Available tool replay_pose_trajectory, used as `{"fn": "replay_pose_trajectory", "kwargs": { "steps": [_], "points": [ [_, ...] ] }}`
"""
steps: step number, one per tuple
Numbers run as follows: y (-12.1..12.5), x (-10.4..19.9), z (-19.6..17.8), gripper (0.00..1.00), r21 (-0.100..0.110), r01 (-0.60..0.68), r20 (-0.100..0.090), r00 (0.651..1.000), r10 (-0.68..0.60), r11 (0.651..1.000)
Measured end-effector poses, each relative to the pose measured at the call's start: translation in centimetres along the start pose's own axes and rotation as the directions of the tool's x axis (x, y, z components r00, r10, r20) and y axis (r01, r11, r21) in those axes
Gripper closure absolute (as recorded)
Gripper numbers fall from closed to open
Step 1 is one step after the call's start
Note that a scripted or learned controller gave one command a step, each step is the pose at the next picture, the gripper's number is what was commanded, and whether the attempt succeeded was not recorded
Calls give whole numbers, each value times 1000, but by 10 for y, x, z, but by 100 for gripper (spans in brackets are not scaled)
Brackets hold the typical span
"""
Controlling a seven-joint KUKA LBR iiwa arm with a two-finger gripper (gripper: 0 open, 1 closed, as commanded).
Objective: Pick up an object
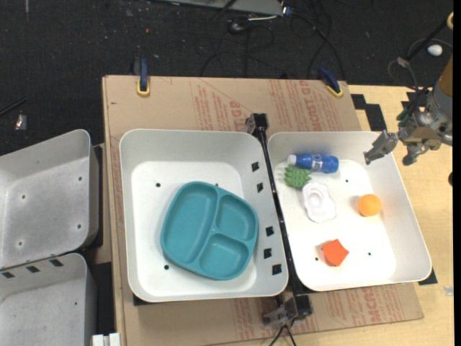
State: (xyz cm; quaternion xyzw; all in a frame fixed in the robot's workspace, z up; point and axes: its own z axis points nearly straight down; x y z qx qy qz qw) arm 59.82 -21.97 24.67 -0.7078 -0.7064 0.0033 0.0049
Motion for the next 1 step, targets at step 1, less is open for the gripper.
{"fn": "replay_pose_trajectory", "kwargs": {
  "steps": [1],
  "points": [
    [3,1,-7,0,-12,3,3,1000,-3,1000]
  ]
}}
